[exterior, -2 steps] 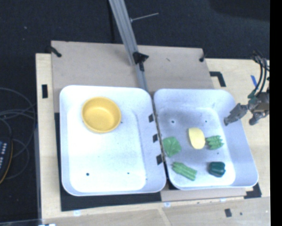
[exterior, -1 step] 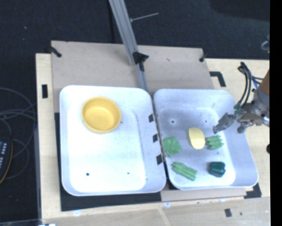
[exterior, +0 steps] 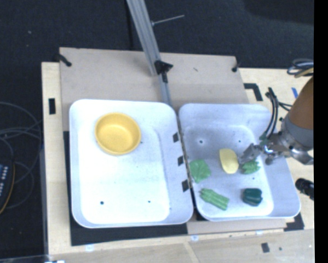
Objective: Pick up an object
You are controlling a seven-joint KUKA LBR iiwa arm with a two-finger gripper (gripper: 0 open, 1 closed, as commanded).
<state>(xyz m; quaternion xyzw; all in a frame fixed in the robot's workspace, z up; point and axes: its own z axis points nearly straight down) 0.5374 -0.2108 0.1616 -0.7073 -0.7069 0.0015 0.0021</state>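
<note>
Reaching into the right shallow white bin (exterior: pixel 273 126), the gripper (exterior: pixel 252 156) sits above a small leafy green piece (exterior: pixel 250 167), beside a pale yellow oval object (exterior: pixel 228 161); finger state cannot be told.

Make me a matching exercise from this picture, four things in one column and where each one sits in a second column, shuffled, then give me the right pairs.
Things:
1. yellow bowl
2. pale yellow piece
3. dark green pepper
4. ridged green piece

Places:
A. right bin, near front edge, left of the pepper
B. left bin, far left part
C. right bin, front right corner
D. right bin, middle

Pairs: 1-B, 2-D, 3-C, 4-A
</note>
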